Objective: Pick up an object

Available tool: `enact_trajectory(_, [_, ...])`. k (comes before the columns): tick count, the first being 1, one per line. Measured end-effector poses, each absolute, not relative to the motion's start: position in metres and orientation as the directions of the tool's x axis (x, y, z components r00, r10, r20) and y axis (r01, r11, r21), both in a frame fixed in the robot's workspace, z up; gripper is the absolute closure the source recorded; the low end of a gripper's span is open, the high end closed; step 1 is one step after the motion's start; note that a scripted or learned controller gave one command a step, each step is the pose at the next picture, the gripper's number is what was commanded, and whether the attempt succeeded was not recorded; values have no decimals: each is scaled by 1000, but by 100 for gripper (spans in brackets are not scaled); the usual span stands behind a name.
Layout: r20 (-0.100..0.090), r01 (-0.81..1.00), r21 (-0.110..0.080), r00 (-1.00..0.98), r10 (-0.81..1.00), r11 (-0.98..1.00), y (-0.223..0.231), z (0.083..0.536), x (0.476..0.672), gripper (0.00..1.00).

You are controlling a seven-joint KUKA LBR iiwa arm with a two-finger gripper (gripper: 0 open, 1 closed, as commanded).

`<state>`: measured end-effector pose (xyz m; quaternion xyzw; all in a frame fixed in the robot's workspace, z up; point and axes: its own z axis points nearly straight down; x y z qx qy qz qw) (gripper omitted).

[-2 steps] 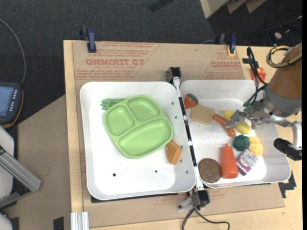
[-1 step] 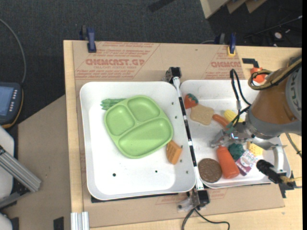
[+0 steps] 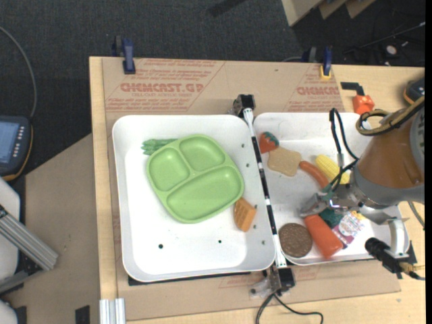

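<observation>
The bench board (image 3: 202,86) bears red repeated "CHEMCAST GP" print.

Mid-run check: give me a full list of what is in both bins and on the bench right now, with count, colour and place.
Shallow bins: 2, white, side by side; left, right.
Sectioned plastic plate: 1, light green, left bin.
Leafy toy vegetable: 1, green, at the plate's upper left edge.
Wedge-shaped toy food: 1, orange-brown, left bin, beside the plate.
Toy strawberry: 1, red, right bin top.
Toy bread slice: 1, tan, right bin.
Toy sausage: 1, orange-red, right bin.
Toy corn: 1, yellow, right bin.
Round patty: 1, brown, right bin bottom.
Toy carrot: 1, orange, beside the patty.
Clamps: 2, blue, bench's far edge.
Gripper: 1, grey, over the right bin.
</observation>
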<state>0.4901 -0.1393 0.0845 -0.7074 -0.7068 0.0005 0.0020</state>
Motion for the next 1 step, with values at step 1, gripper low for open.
enact_trajectory(1, [-4, 1000, 10, 1, 1000, -1, -140, 96, 494, 100])
